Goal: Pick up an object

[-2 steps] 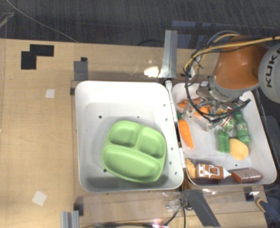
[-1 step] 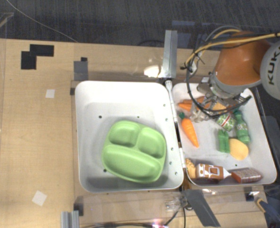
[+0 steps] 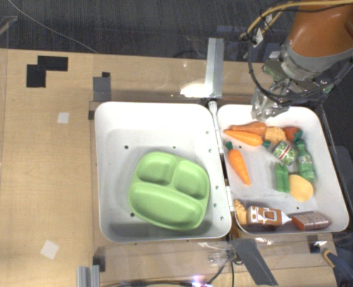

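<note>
— Where is the pincer (image 3: 265, 109) hanging?
— Over the right bin's (image 3: 332, 160) far edge, just above a carrot (image 3: 243, 136) lying inside.
— Is it gripping?
— Cannot tell.

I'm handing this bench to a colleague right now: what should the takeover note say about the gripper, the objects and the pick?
Gripper: over the back edge of the right bin, just above the carrots; nothing seen between its fingers.
Right bin: two carrots, green packets, a yellow lemon, a brown bottle at the front.
Left bin: a green divided plate.
Done: nothing lifted.
Left: grasp one object and raise it.
</note>
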### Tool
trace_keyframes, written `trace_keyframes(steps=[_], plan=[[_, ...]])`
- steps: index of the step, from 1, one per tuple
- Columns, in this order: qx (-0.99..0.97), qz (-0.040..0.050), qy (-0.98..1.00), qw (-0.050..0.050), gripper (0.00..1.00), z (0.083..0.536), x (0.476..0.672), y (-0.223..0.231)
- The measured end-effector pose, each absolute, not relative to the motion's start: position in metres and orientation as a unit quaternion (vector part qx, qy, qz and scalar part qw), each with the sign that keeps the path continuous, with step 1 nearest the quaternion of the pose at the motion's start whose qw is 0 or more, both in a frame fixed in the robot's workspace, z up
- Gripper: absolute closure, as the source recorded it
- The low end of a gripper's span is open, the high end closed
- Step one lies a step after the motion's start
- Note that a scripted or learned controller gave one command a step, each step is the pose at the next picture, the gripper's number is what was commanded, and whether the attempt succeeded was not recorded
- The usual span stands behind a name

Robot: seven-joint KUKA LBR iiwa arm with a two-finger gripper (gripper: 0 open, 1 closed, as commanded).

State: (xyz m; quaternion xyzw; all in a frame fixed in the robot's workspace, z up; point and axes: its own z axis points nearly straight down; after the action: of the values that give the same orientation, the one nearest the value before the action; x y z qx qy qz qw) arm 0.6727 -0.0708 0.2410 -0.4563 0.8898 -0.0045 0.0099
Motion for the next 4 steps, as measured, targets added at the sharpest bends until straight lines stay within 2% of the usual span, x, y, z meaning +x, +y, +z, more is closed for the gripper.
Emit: trace_keyframes(steps=[1,2,3,4], plan=[[-0.388,-0.0012,0.922,0.006,1.0,0.252,0.601,-0.032],[-0.388,-0.0004,0.922,0.006,1.0,0.259,0.671,0.0],[-0.376,0.0005,0.927,0.007,1.0,0.279,0.621,0.078],[-0.455,-0.0022,0.89,0.007,1.0,0.309,0.671,0.012]])
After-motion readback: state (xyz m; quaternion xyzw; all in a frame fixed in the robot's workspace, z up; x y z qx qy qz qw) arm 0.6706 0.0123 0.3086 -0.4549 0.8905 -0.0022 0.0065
